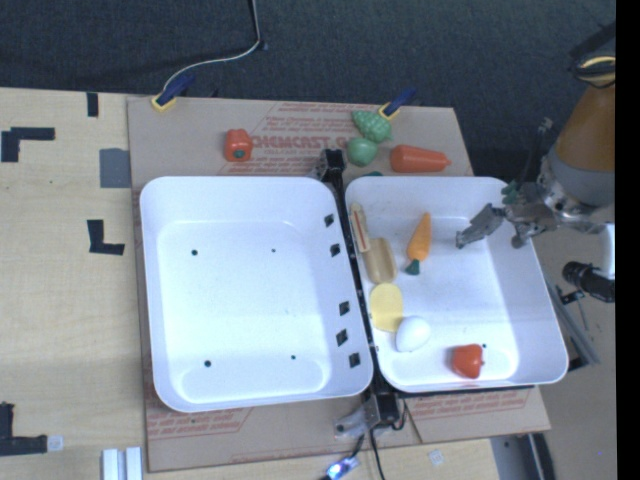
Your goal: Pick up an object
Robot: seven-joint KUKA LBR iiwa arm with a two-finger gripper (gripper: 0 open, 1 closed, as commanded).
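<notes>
Two shallow white plastic bins, rounded corners, glossy, side by side on a brown cardboard sheet (290, 143) with red print. Left bin (160, 268) shows bare floor with small dark dots. Right bin (530, 298) holds five toy food pieces: one orange carrot (420, 236) with a green tip, tapered, lying roughly lengthwise; one tan bread-like stick (379, 259), oblong, matte, against the dividing wall; one yellow piece (386, 305), rounded and smooth, just below the stick and touching or nearly touching it; one white egg (411, 334), glossy oval, just beside the yellow piece; one red piece (467, 360), rounded (tomato or pepper, hard to tell), near the front wall, apart from the egg.

On the cardboard behind the bins, four more: one small red piece (237, 145), one bumpy green piece (371, 124), one smooth green round piece (361, 151) just below it, one larger orange carrot (418, 158) lying sideways.

Arm comes in from the right, orange band above the wrist, grey body. Gripper (478, 230) hangs over the right bin's upper right area, tilted, fingers pointing left toward the carrot but well short of it. Nothing between the fingers; whether they stand wide or narrow cannot be told from this angle.
</notes>
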